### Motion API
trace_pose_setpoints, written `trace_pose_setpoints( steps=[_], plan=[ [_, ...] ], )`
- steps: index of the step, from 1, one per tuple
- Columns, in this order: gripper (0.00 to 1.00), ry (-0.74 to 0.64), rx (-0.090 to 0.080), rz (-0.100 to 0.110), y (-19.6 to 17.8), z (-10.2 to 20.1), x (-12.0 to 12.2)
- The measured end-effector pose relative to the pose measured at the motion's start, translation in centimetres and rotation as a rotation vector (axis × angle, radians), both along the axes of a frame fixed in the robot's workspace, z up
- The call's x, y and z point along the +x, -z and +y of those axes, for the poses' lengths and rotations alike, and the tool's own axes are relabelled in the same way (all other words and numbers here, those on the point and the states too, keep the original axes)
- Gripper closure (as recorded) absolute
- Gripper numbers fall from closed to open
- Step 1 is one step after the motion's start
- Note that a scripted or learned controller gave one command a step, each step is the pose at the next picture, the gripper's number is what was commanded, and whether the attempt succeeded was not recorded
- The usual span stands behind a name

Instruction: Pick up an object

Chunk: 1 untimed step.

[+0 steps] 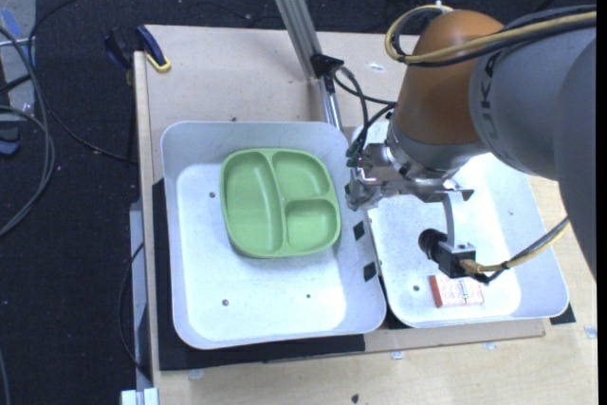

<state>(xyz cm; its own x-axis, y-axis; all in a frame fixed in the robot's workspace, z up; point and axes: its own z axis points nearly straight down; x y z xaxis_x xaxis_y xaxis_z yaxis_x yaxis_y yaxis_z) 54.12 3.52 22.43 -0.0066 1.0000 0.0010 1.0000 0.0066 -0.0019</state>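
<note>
Gripper (366, 185) is hanging over the right bin's (517, 204) left edge, probably seeking a pick; its grip I cannot tell. Box (458, 292) is lying at that bin's front; plate (281, 202) is sitting in left bin (201, 285).

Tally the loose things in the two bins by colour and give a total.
Green: 1, the divided plate, in the bin at the view's left.
Red and white: 1, the small box, in the bin at the view's right.
Total: 2.
</note>
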Motion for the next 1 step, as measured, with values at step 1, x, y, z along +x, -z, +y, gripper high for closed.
trace_pose_setpoints(
  steps=[1],
  plan=[
    [1.0,-0.002,0.0,-0.002,-0.07,6.42,0.25]
  ],
)
